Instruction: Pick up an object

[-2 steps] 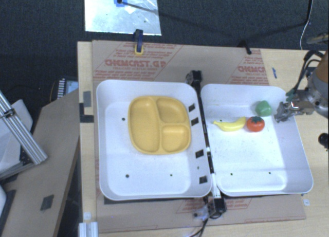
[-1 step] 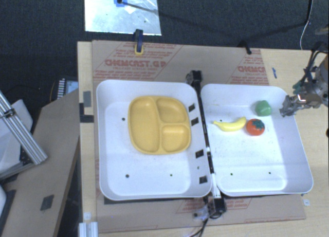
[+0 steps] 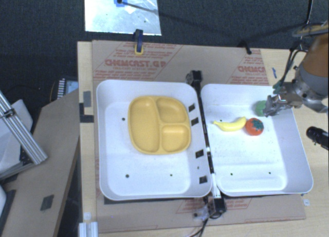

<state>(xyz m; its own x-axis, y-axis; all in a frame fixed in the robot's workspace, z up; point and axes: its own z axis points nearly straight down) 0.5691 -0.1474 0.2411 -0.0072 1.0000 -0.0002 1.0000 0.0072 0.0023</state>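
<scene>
Grey metal pincer over the right shallow white plastic bin, at a small green rounded object.
Cannot tell if pincer is apart or together; green object sits just beside its tip near the bin's far right corner. Smooth curved yellow banana lies mid-bin, touching a glossy round red tomato-like ball on its right. Left white bin holds a matte yellow three-compartment rounded tray. Both bins rest on a tan cardboard-covered bench.
</scene>
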